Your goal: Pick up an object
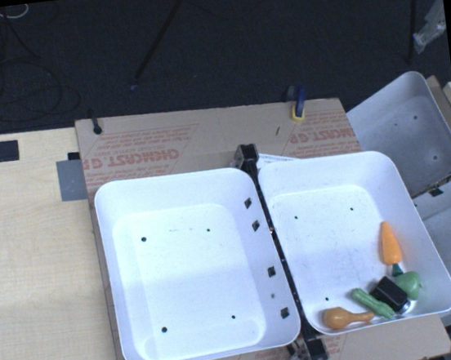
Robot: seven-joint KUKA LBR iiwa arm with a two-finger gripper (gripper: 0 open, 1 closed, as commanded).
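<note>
The right bin (pixel 332 173) holds a small cluster of objects in its near right corner. An orange carrot-shaped piece (pixel 390 244) lies along the right wall. Below it a black block (pixel 389 293) rests on a green toy (pixel 375 301), with a rounded green piece (pixel 409 282) beside it. An orange-yellow gourd-shaped toy (pixel 346 316) lies at the bin's front edge.
The left bin (pixel 121 201) stands beside the right one, joined by a black clamp strip (pixel 268 243). Both sit on a cardboard sheet (pixel 171 145). A grey metal plate (pixel 404 131) stands at the right. Black patches mark the wooden bench at the left.
</note>
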